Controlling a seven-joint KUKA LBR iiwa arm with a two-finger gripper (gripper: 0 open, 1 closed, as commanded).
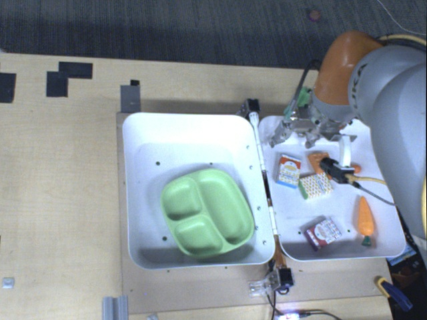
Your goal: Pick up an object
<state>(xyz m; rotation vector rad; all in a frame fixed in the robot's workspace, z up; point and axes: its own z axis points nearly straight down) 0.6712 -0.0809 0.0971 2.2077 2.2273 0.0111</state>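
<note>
My gripper [294, 139] hangs over the far left part of the right bin [383, 249], its two fingers spread apart with nothing between them. Just in front of it lies a small white, orange and blue box [288, 171]. Beside that box sit a green speckled block [315, 186] and an orange item [315, 159], which the robot's own hardware partly hides. A carrot [364, 219] lies near the bin's right wall. A dark red and white packet [322, 233] rests toward the front.
The left bin [143, 145] holds a green divided plate [207, 211] in its front half. A raised rim [263, 179] separates the two bins. The bulky grey arm with its orange band [343, 59] covers the right bin's far right corner.
</note>
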